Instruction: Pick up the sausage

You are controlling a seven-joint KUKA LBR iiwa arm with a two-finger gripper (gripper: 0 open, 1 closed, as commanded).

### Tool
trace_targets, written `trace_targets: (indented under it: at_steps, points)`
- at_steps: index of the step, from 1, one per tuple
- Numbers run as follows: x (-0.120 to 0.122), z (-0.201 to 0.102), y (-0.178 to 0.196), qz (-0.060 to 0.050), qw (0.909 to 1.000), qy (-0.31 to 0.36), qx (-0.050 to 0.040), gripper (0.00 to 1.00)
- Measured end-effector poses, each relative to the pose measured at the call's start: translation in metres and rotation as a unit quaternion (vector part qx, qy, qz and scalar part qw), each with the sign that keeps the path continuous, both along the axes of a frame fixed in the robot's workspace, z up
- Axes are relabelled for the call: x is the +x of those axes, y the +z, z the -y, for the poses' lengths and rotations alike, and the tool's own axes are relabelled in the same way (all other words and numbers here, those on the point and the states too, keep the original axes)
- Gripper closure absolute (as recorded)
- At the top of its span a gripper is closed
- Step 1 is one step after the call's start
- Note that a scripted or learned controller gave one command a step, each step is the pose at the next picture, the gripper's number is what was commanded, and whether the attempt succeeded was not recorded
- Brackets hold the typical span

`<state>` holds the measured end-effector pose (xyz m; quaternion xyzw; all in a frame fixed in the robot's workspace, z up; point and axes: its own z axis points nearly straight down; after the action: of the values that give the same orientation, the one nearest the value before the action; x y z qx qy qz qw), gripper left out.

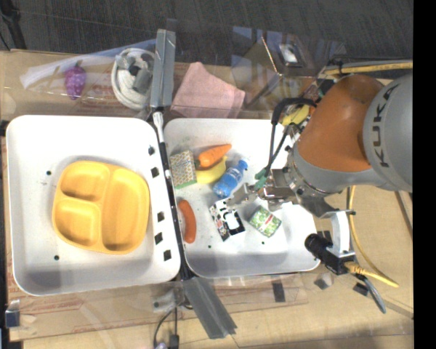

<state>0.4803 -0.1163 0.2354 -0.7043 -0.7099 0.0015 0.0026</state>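
The sausage (187, 222) is a reddish-brown link lying lengthwise along the left wall of the right bin (203, 126), near the divider. My gripper (248, 192) hangs over the middle of the right bin, to the right of the sausage and well apart from it. It sits just above a blue bottle (229, 178) and a black-and-white card (226, 219). Nothing shows between its fingers.
A carrot (214, 153), a banana (209, 174), a speckled sponge (182, 168) and a green packet (264, 222) share the right bin. The left bin (29, 267) holds a yellow divided plate (102, 205). A pink cloth (207, 93) and a cable coil (134, 75) lie behind the bins.
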Motion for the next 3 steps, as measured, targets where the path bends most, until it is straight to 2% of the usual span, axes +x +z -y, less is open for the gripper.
trace_targets:
  at_steps: [1,2,3]
  points:
    - [0.051,0.032,-0.144,0.002,0.9619,0.273,0.0006,0.00]
    - [0.051,0.033,-0.134,0.002,0.9615,0.275,0.0007,1.00]
    - [0.083,0.075,-0.058,0.002,0.9961,0.089,-0.0007,1.00]
